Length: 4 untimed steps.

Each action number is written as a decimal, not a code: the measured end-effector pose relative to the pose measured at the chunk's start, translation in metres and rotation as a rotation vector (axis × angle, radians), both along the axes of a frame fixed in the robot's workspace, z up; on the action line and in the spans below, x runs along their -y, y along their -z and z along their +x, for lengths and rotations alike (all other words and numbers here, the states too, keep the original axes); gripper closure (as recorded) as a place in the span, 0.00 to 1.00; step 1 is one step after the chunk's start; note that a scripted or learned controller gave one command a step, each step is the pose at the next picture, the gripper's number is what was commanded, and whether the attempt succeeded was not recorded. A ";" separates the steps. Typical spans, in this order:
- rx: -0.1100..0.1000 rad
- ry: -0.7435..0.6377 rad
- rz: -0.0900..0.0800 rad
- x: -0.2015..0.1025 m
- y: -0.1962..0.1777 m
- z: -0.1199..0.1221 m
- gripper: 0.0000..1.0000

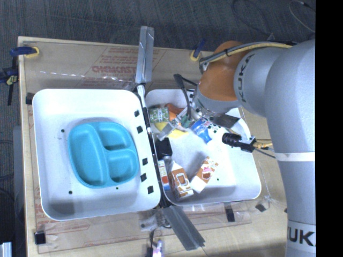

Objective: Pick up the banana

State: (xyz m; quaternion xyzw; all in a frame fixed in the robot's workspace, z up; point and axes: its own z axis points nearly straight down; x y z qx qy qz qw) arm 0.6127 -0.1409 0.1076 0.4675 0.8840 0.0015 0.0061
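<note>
Bench (pixel 64 55) carries two shallow white bins side by side, plus clamps at its far-left edge. Left bin (pixel 48 143) holds one item: a blue compartment tray (pixel 103 153), lying flat, roughly centred, three sections visible.

Divider between the bins has a row of small black clips. Right bin (pixel 236 183) is cluttered. At its left wall, a black object (pixel 163 146). Just above that, near the back-left corner, a small can or jar with a greenish label (pixel 157 114), with something orange (pixel 172 110) just beside it. Yellow patch (pixel 178 133) below those, partly hidden under other items, looks like the banana, but too little shows to be sure. Toward the front, two small cartons: one brown and white (pixel 180 182), one white with red print (pixel 205 171), touching or nearly so. A blue packet (pixel 202 128) lies mid-bin, right under the wrist.

Arm comes in from the right, grey, big, with the orange band (pixel 220 82) over the back of the right bin. Gripper (pixel 187 116) is down among the clutter at the back-left of that bin, close to the yellow patch. Jaws: cannot tell whether open or closed, wrist and cabling block them. Nothing seen held.
</note>
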 end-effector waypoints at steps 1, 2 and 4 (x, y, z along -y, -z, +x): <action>-0.014 0.085 0.003 -0.005 -0.085 -0.038 0.00; -0.018 0.033 0.004 0.003 -0.035 -0.017 0.00; -0.004 0.038 -0.023 -0.020 0.000 0.003 1.00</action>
